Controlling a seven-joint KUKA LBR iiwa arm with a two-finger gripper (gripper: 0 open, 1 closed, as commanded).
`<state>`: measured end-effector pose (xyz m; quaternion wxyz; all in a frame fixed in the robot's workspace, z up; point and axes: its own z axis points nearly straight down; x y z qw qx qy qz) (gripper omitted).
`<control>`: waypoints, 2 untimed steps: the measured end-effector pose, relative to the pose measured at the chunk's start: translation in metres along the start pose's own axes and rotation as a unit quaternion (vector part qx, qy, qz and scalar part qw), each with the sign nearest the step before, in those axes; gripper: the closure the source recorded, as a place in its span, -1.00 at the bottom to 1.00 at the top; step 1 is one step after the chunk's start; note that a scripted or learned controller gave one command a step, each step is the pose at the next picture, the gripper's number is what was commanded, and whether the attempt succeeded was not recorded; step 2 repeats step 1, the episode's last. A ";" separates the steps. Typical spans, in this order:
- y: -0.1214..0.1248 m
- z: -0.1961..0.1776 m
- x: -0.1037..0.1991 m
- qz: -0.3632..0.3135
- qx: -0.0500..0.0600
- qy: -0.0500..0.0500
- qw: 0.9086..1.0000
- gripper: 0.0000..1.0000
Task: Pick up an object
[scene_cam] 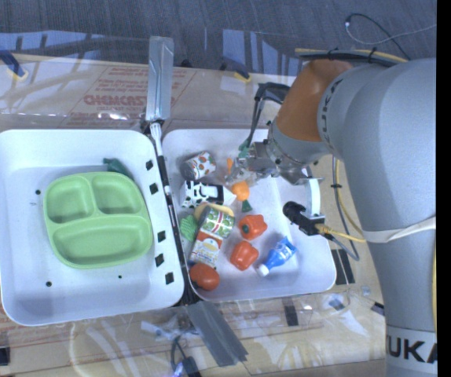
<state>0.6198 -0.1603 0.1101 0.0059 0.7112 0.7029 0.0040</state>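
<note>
We see the gripper (pixel 247 163) low in the right bin (pixel 320 267), above a small orange piece (pixel 240 188); we cannot tell how its jaws stand. Nearby lie a carton (pixel 212 236), two red peppers (pixel 247 240), a tomato (pixel 204 276) and a blue bottle (pixel 277 257). The left bin (pixel 13 289) holds a green tray (pixel 97 217).

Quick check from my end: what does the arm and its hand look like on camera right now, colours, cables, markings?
The arm is bulky, rounded and light grey, with an orange band above the wrist. Black letters "KUK" show near its base at the bottom right. Thin dark cables loop around the wrist, and a yellowish one runs along the top. The hand is small, metallic and dark.
</note>
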 end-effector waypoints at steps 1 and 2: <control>0.019 -0.092 -0.040 0.107 0.008 0.000 0.994 1.00; 0.019 -0.092 -0.040 0.107 0.008 0.000 0.994 1.00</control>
